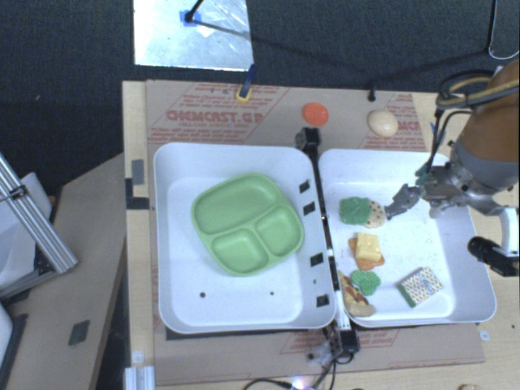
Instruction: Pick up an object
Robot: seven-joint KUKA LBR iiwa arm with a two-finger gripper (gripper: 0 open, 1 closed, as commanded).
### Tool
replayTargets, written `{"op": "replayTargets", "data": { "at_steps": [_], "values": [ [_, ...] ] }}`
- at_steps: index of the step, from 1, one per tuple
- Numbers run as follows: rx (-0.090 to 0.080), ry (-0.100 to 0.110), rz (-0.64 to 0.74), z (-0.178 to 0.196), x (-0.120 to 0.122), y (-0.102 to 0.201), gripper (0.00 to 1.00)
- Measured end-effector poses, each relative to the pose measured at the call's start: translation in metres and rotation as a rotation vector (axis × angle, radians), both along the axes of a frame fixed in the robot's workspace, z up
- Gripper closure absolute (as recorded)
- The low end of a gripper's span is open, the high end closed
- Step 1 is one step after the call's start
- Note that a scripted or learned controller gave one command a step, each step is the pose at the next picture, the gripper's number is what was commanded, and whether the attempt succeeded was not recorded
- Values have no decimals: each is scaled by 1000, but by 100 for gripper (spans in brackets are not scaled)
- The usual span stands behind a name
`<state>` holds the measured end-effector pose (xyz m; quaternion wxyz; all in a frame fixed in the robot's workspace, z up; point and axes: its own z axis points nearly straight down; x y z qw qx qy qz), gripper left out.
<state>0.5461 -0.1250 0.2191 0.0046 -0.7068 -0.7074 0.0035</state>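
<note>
Nearest me, at the bottom of the right bin (467, 303): a small patterned packet (421, 286) at abt 5 o'clock in the bin, lying tilted, w/ nothing touching it. At 7 o'clock, tight against the divider (323, 226) btwn the bins, a mixed clump of toy food (357, 292), green piece on top, tan bit under it. Just above that, a yellow-orange block (367, 250) like a cheese wedge.

Mid-bin, abt 9 o'clock: a green leafy piece (354, 210) touching a pale speckled cookie-like bit (374, 213). The gripper (399, 203) sits just to their right, tip low and pointed at them; can't tell if it's released or clenched, nothing visibly in it. Arm (486, 149) comes in from 3 o'clock.

Left bin (175, 218) holds a green 3-compartment tray (247, 223), roughly center.

Farther back on the cardboard (211, 108): orange ball (315, 114) at 12 o'clock, cream egg-shaped thing (383, 122) to its right. Beyond, a shiny foil sheet (193, 23) on dark carpet.
</note>
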Motion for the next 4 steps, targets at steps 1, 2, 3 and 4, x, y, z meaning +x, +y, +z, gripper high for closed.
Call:
{"op": "replayTargets", "data": {
  "at_steps": [1, 2, 3, 4],
  "values": [
    [-2, -13, 2, 7, 3, 0, 0],
    [-1, -8, 0, -55, 3, -5, 0],
    [-1, -10, 1, -97, 6, -6, 0],
    [-3, -22, 0, -133, 10, -6, 0]
  ]
}}
